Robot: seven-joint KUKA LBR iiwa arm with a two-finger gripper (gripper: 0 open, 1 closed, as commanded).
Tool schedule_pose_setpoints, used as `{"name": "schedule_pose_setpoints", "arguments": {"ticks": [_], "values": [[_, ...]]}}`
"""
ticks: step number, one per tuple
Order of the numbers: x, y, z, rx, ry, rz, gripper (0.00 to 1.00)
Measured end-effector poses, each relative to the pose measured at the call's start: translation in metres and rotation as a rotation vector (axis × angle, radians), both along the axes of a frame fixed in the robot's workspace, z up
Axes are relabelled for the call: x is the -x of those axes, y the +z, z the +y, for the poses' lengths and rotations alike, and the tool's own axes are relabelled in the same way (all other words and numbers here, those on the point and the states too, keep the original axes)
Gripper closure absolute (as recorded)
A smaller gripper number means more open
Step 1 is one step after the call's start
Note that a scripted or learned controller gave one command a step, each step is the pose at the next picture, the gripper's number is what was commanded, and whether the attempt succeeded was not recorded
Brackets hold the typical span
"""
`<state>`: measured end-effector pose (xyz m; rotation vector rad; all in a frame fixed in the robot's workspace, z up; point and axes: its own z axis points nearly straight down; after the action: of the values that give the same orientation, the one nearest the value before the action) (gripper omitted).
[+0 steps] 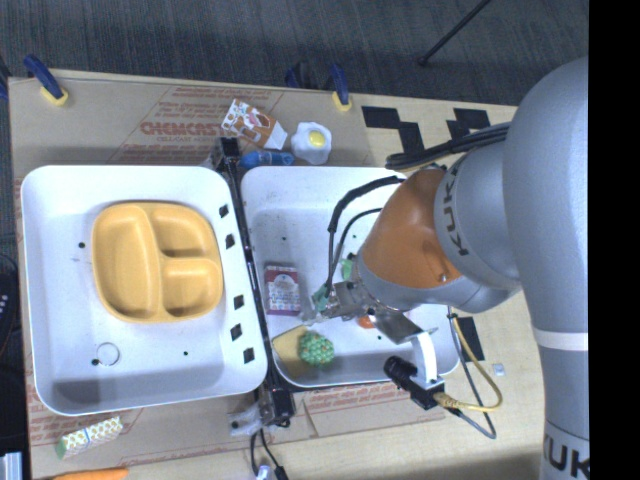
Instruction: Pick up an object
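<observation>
The right bin [290,193] holds a small red and white packet [283,288] lying flat near its left wall. A green knobbly ball [317,348] rests on a yellow piece [288,345] by the bin's front edge. My gripper [335,310] reaches down from the orange-banded wrist [410,238], just above and to the right of the ball and right of the packet. The wrist covers most of the gripper. A small orange bit [368,320] peeks out under the wrist.
The left bin [45,268] holds a yellow divided tray [158,260]. Behind the bins lie a patterned packet [244,121], a blue item [266,157] and a white and yellow egg-like toy [312,142]. A wrapped sweet [90,435] lies at the bench's front left.
</observation>
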<state>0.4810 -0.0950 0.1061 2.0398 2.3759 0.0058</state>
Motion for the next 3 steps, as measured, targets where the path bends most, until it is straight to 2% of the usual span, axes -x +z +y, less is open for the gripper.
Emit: {"name": "schedule_pose_setpoints", "arguments": {"ticks": [1, 2, 3], "values": [[0.000, 0.000, 0.000, 0.000, 0.000, 0.000, 0.00], [-0.052, -0.015, -0.008, -0.003, 0.254, 0.012, 0.00], [-0.077, -0.014, -0.003, -0.003, 0.333, 0.012, 0.00]]}}
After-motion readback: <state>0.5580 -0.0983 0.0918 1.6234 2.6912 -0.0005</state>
